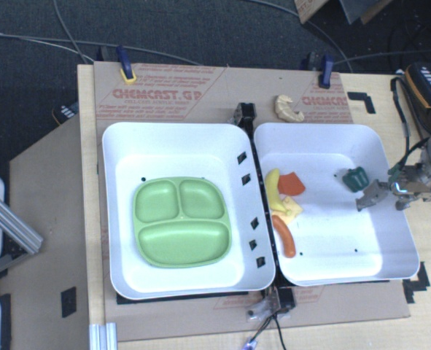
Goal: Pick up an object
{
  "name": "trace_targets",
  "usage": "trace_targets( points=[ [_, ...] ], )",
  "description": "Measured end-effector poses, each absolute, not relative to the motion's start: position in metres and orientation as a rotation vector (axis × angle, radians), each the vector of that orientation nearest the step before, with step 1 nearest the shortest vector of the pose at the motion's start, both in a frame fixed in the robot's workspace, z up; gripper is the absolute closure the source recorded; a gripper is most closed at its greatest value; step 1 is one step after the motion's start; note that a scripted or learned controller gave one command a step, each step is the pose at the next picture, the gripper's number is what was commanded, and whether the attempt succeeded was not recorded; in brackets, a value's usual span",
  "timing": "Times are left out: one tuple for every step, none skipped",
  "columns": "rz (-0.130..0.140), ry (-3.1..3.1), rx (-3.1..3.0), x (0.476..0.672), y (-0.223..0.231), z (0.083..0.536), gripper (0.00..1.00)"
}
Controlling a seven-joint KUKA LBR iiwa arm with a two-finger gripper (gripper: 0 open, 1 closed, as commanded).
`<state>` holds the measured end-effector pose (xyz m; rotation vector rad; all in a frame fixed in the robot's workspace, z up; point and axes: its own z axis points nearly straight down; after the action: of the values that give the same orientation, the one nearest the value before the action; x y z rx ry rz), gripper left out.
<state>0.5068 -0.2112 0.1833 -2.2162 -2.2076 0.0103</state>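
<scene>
The right bin (361, 265) holds several small items. A yellow banana-shaped piece (273, 187), a red-orange piece (292, 184) and a pale yellow piece (289, 208) lie near its left wall, with an orange sausage-shaped item (284, 236) just below them. A dark green object (356, 179) sits toward the bin's right side. My gripper (381, 195) reaches in over the right wall, low and just right of the green object, close to it. Nothing can be seen held.
The left bin (120, 195) holds a green divided plate (181, 221). A beige lump (288, 108) lies on the cardboard bench behind the right bin. Clamps and cables run along the bench's back edge. Black clips line the wall between the bins.
</scene>
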Motion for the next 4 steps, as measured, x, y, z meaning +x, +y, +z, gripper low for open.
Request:
trace_targets(
  points=[
    [0.000, -2.221, -2.220, 0.510, -0.211, 0.190, 0.00],
    [0.003, -2.215, -2.217, 0.507, -0.212, 0.127, 0.00],
    [0.000, -2.216, -2.214, 0.506, -0.210, 0.082, 0.00],
    [-0.002, -2.220, -2.219, 0.507, -0.211, 0.096, 1.00]
  ],
)
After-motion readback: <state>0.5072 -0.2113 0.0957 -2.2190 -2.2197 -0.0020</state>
